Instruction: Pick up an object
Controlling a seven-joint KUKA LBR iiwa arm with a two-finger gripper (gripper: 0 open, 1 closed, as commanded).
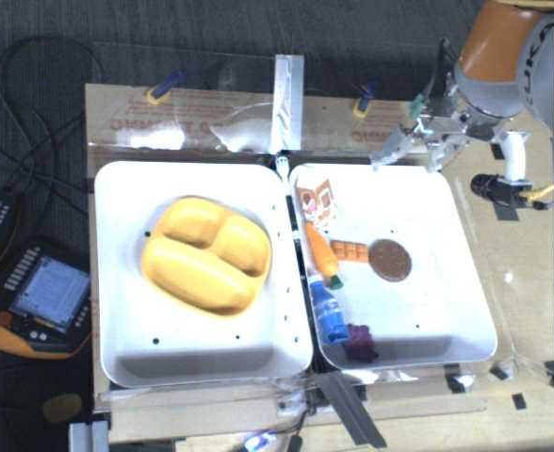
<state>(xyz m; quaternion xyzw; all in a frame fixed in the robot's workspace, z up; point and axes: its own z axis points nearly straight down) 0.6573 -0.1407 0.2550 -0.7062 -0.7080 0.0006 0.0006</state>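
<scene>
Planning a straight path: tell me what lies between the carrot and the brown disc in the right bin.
In the camera view, an orange block lies between the carrot and the brown disc, reaching up to the disc's left edge.

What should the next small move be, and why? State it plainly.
Probably swing the gripper forward over the right bin and lower toward the brown disc. The gripper sits above the bin's far rim, and the disc lies apart from the items crowded along the left wall.

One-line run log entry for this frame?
arm: at far right corner, above right bin rim | gripper: nothing seen held | right bin: carrot, blue bottle, brown disc, purple item | left bin: yellow object | pick: not started
</scene>
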